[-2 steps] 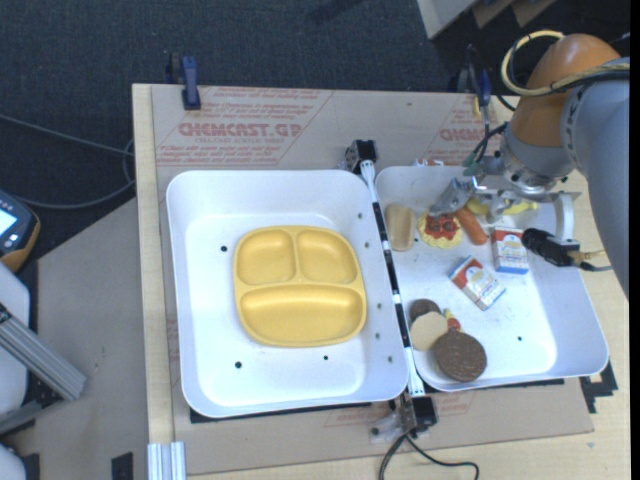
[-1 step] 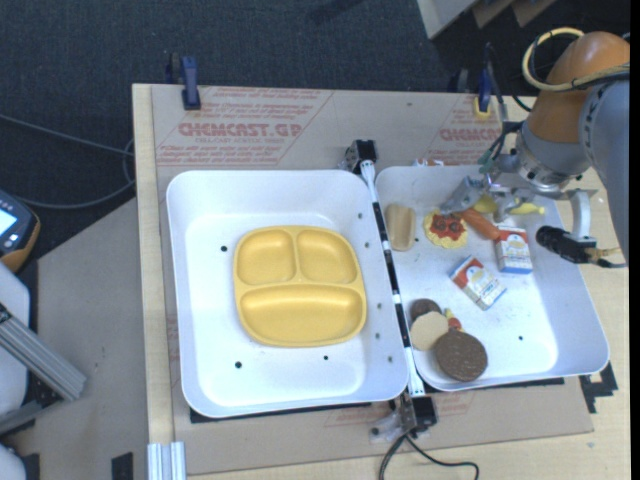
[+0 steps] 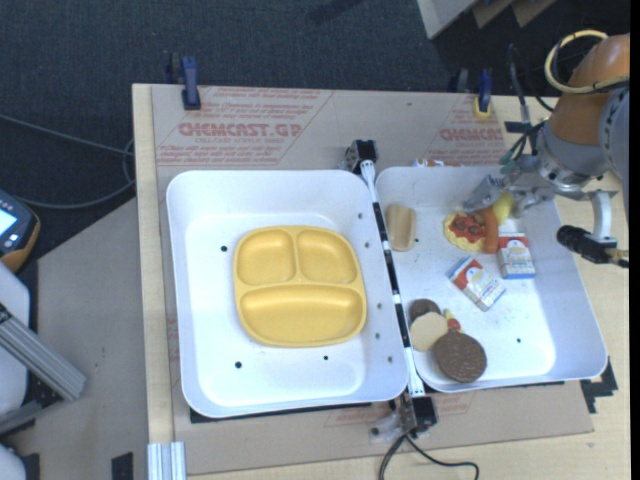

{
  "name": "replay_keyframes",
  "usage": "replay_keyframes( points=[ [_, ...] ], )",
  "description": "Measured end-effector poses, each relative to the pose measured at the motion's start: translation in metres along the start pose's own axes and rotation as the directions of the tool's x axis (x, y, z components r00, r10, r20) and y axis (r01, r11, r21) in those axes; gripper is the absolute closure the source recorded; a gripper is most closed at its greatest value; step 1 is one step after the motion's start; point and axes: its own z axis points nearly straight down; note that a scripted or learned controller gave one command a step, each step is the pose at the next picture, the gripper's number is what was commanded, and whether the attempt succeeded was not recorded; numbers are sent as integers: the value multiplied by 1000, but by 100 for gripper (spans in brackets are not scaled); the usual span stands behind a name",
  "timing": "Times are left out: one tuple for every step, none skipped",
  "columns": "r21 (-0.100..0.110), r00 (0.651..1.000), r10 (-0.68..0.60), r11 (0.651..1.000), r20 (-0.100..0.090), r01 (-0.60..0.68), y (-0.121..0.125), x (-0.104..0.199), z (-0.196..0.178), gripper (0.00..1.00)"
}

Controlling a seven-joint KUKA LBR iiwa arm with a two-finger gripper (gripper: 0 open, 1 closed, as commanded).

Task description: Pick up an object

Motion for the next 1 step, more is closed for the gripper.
replay_keyframes(
  points=[
    [-5, 1000, -1, 1000, 22, 1, 1, 63, 0, 0]
  ],
)
